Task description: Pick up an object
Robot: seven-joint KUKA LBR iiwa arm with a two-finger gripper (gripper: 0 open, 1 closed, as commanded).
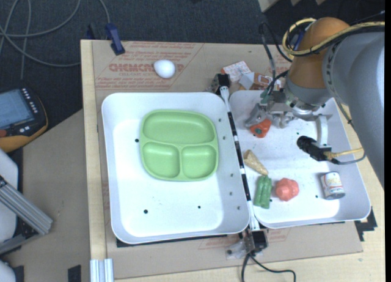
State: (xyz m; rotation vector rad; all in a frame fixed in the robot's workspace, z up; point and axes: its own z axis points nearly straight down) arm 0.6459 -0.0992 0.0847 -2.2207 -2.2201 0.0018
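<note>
Cardboard covers the counter [91,152], and two white bins sit side by side on it. Nearest in the right bin [305,216] lie a green vegetable [263,191] and a round red fruit [286,189], close together but apart, with a small can [333,185] on its side further right. Just behind the green vegetable rests a tan cone-shaped piece [256,163], near the wall shared with the other bin. The left bin [122,213] holds a pale green divided plate [179,144], lying flat in its far half. Further back in the right bin, a small red piece with a green top [261,129] lies on the bin floor, directly under the gripper [264,117], which hangs right over it; whether it is clenched or released cannot be told, nor whether it touches the piece. Beyond the bins, a white egg [164,68] rests on the cardboard, some crumpled packets [241,73] lie at the right bin's far corner, and a blue clip [114,38] sits at the counter's far edge.
</note>
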